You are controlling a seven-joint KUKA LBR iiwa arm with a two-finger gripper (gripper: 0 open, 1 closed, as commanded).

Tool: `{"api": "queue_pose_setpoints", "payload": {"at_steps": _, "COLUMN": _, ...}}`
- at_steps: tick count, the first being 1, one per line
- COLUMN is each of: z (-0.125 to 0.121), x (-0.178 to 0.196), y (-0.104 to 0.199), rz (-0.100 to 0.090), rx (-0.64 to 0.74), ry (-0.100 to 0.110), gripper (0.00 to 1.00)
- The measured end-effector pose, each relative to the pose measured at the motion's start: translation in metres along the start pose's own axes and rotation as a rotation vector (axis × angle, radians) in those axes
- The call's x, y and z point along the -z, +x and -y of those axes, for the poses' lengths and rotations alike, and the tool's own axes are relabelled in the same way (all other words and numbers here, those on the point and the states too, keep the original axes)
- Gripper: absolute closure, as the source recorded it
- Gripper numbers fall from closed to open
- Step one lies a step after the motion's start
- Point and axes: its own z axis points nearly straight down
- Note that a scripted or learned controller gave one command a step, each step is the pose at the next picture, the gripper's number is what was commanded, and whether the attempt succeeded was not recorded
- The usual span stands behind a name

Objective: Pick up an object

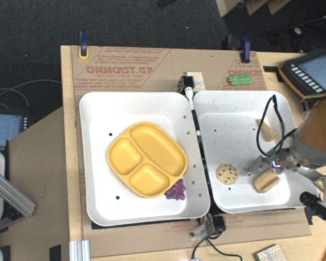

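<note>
Open floor left of cookie (226, 173) in right bin (228, 110).

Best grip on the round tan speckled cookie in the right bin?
Probably top-down across the rim of the round tan speckled cookie: it lies flat, apart from the tan cylindrical block, bare floor of the right white bin around it. Pincer sits to its right.

Tray (146, 158) in left bin (92, 145), cookie (226, 174) in right bin (233, 118)

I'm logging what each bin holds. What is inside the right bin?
The right bin holds a round cookie, a tan block by the gripper, and a pale piece further back. The arm covers the bin's right edge.
</note>
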Motion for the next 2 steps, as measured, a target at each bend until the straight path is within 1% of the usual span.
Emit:
{"api": "queue_pose_setpoints", "payload": {"at_steps": 1, "z": -0.001, "x": 0.010, "y": 0.000, "rz": 0.003, "rx": -0.001, "ry": -0.004, "gripper": 1.00}}
{"api": "queue_pose_setpoints", "payload": {"at_steps": 2, "z": -0.019, "x": 0.096, "y": 0.072, "rz": -0.002, "rx": 0.009, "ry": -0.007, "gripper": 1.00}}
